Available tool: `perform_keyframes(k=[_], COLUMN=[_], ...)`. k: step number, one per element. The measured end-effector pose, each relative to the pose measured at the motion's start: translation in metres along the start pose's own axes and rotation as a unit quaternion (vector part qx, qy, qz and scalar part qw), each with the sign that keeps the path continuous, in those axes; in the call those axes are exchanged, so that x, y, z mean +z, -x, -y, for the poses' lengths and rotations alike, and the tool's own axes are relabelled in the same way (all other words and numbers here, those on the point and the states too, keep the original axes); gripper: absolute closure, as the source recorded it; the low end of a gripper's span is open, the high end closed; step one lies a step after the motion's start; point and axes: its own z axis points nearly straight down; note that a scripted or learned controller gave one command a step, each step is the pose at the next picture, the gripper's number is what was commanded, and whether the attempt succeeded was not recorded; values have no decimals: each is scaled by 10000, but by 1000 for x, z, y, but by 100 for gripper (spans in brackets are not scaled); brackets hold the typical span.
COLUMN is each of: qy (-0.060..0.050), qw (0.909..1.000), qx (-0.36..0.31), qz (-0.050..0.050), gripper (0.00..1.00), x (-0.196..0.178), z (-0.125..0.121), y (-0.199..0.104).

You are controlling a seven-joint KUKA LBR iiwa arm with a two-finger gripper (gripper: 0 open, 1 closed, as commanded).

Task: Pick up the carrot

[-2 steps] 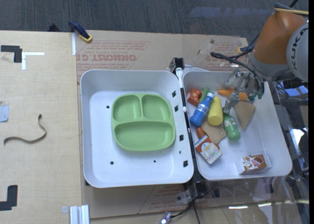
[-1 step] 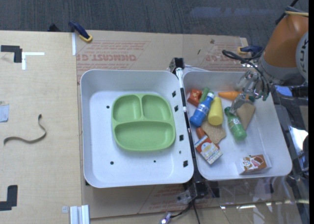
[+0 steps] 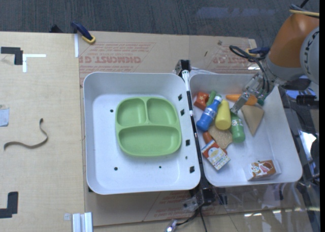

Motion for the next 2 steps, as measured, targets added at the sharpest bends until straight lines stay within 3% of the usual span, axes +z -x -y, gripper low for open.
perform_keyframes(k=[1,2], qy=[-47,-42], qw=[9965,9967], qx=[834,815], qz=[-36,-7], gripper=[0,100], x=[7,-4], z=[3,2], y=[-5,-4])
